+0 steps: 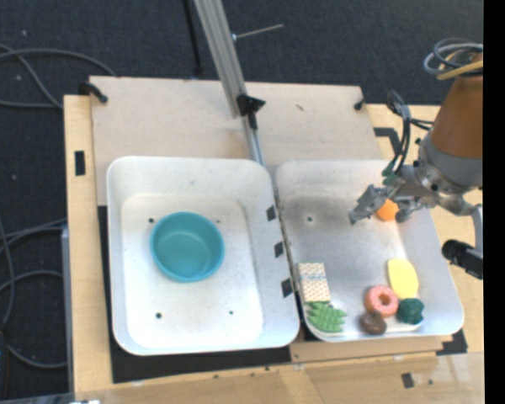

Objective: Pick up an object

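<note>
Pale wood table on dark carpet. Two shallow white bins sit on it side by side, touching: left bin, right bin just right of it. Metal pole rises from table just behind left bin.

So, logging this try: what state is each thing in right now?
Gripper: low over the right bin, beside the orange ball.
Blue bowl: upright, in the left bin.
Pink donut: lying flat.
Yellow piece: lying flat.
Waffle: lying flat.
</note>
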`<state>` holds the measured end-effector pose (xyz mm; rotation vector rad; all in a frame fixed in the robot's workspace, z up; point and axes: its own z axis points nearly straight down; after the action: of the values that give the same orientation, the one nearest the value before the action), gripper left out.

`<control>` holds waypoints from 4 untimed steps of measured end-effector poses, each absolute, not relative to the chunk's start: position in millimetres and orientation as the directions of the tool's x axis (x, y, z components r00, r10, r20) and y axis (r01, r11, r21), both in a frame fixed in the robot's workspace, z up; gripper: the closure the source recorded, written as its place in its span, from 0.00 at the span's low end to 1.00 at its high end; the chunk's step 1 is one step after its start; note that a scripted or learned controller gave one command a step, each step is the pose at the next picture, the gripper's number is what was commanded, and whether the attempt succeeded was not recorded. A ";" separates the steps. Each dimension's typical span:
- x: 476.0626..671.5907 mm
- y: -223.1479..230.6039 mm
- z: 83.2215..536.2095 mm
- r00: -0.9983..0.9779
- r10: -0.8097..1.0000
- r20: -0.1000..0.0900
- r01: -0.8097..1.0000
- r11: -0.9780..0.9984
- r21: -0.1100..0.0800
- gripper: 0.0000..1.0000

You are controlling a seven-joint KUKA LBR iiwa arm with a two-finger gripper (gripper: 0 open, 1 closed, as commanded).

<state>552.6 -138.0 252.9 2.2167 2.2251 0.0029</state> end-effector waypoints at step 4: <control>541.8 -149.1 99.6 0.002 1.000 -0.003 1.000 -0.002 0.001 0.00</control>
<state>541.8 -149.1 99.6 2.2217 2.2172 -0.0028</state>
